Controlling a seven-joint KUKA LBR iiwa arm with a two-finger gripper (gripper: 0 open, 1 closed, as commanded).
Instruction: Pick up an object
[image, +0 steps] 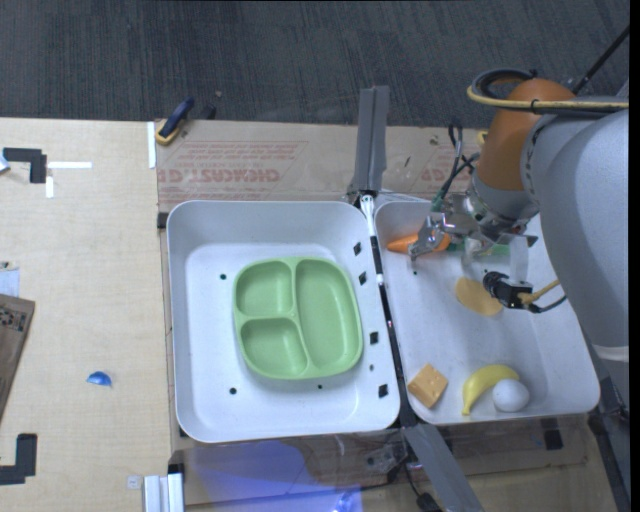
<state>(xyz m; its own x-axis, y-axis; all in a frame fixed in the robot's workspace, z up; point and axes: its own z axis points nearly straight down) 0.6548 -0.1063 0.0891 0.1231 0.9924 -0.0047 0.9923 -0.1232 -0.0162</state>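
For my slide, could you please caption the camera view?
End effector above an orange piece in the right bin.

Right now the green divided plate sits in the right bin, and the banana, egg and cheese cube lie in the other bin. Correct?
Not quite. The camera view shows the green divided plate in the left bin; the banana, egg and cheese cube lie in the right bin.

Orange carrot (402, 242) at right bin's far end, banana (483, 384), white egg (510, 396), cracker (428, 385) near front

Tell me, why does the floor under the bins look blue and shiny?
In the camera view, a bluish glare lies on the surface below the left bin; its source is out of frame. The green plate looks sharp and evenly lit.
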